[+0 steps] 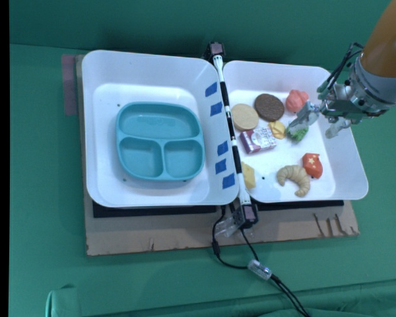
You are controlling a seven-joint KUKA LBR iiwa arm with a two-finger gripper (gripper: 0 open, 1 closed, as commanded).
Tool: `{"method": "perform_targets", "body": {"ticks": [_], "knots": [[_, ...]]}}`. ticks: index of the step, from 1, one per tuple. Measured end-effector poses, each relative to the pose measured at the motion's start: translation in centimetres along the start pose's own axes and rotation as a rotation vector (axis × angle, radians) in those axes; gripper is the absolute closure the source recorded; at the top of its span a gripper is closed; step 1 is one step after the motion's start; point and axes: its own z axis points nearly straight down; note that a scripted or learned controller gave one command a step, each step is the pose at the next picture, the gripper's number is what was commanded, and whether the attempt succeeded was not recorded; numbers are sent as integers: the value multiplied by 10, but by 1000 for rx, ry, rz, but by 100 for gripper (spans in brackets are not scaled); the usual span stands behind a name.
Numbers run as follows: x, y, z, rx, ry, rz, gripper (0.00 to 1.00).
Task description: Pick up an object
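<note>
The right bin (353,177) holds several toy foods: a dark brown cookie (269,106), a tan cookie (244,117), an orange-red piece (296,101), a red packet (257,139), a small yellow piece (278,130), a green leafy piece (296,134), a red piece (312,165), a croissant (295,177) and a yellow wedge (249,176). My gripper (320,122) hangs over the bin's right part, open, with nothing between its fingers. Its left finger (305,115) is just above the green piece.
The left bin (102,71) carries a teal divided plate (160,140). A divider strip with blue tape marks (223,127) runs between the bins. Cables (251,256) trail off the cardboard base at the front.
</note>
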Motion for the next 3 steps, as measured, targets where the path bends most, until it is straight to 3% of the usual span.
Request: {"method": "perform_targets", "body": {"ticks": [1, 2, 3], "knots": [[-42, 36, 149, -16, -6, 1, 0], [-18, 98, 150, -13, -5, -2, 0], [-22, 101, 134, -29, -11, 5, 100]]}}
